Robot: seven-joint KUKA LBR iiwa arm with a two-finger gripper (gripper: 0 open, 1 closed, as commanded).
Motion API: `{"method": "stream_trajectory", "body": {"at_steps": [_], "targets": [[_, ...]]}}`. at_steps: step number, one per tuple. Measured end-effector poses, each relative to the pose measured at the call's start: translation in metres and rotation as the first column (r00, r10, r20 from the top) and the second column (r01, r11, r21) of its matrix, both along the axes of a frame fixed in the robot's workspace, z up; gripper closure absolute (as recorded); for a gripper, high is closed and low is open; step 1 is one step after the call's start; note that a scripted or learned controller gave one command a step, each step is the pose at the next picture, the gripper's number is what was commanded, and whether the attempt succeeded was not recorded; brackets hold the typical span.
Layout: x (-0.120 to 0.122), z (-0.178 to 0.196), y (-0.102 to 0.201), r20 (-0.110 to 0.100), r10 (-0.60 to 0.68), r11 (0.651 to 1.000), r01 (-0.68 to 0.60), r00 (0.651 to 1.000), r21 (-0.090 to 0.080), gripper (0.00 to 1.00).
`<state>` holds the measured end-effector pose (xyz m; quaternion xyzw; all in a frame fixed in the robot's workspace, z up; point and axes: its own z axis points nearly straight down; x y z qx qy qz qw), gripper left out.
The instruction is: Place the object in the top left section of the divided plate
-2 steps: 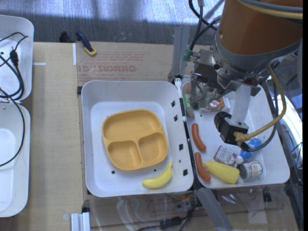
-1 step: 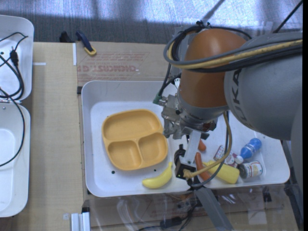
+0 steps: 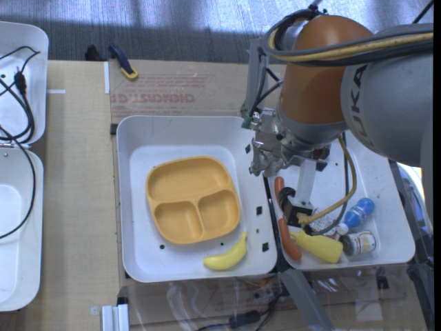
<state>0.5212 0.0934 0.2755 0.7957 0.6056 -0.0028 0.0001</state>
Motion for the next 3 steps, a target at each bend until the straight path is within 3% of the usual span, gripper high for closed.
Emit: {"method": "stream_trajectory", "body": {"at_steps": [1,2,3], "targets": [[-0.044,-0.087,0.053,-0.001,0.132,0.991,-0.132,0.991,0.002,1.0],[-0.044,-0.087,0.053,-0.001,0.132,0.991,-0.132,0.991,0.002,0.0],[-0.011,-0.049,0.117,0.0,0.102,0.995,-0.102,0.995,0.001,0.0]]}}
